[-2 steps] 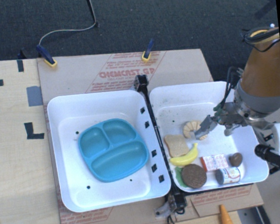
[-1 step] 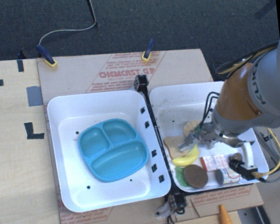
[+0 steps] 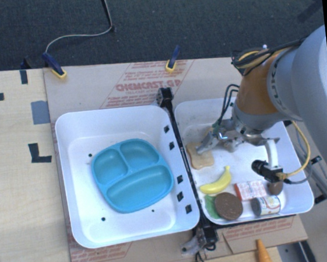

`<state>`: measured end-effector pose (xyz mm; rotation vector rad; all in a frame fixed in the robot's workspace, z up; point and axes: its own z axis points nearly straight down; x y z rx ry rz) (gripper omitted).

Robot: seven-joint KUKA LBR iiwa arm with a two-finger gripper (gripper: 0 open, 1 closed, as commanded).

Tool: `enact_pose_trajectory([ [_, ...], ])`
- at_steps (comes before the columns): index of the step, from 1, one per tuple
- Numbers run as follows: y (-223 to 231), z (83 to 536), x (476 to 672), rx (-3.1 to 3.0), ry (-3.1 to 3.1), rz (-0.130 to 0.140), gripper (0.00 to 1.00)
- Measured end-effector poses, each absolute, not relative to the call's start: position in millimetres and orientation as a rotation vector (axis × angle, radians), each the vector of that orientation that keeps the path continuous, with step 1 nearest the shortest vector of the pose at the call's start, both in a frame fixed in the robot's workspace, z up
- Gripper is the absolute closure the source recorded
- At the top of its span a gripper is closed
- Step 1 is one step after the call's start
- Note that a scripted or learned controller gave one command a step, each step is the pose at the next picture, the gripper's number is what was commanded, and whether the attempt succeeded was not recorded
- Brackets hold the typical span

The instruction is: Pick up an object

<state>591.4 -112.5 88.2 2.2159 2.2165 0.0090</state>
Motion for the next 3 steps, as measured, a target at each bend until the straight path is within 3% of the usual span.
enact_pose_trajectory([
  [1, -120, 88, 666.7, 2.217, 2.219, 0.006, 0.00],
  [2, -118, 100, 668.0, 2.215, 2.221, 0.010, 1.00],
  [3, -52, 185, 642.7, 2.219, 2.224, 0.001, 1.00],
])
